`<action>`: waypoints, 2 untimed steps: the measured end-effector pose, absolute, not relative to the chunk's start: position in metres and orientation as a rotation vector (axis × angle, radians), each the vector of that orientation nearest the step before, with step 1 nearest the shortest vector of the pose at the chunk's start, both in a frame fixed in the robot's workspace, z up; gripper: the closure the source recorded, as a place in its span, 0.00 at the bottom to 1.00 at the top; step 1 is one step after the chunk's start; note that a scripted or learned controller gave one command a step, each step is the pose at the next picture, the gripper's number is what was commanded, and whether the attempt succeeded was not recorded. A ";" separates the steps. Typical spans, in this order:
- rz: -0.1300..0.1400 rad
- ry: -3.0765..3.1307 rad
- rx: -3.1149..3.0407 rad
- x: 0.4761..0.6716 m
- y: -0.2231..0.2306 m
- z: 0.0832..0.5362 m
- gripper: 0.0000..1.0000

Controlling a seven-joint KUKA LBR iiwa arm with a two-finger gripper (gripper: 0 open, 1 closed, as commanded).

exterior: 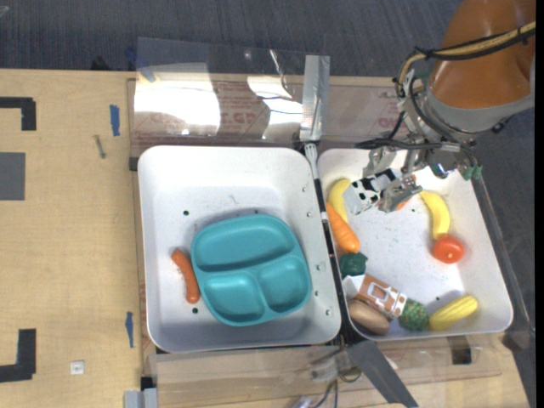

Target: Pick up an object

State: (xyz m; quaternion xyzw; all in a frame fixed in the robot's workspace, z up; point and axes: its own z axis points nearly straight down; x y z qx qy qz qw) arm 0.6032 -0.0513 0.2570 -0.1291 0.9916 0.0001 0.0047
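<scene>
Over the right bin (489, 228), the gripper (393, 185) hovers by a small cow toy (367, 192); can't tell its state. Toy looks light, rigid plastic, so pinch mid-body.

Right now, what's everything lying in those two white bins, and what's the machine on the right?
bins: 2, white, side by side
tray: 1, teal, left bin
sausage: 1, orange, left bin, beside tray
bananas: 2, yellow, right bin's top
carrot: 1, orange, right bin's left edge
tomato: 1, red-orange, right bin
lemon: 1, yellow, right bin's bottom
broccoli: 1, green, beside lemon
arm: 1, grey and orange, upper right
gripper: 1, over right bin
</scene>
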 end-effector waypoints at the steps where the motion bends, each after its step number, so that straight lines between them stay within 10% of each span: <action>1: -0.002 3.095 -0.405 0.605 -0.050 0.269 1.00; 2: 0.002 3.123 -0.266 0.668 -0.034 0.275 1.00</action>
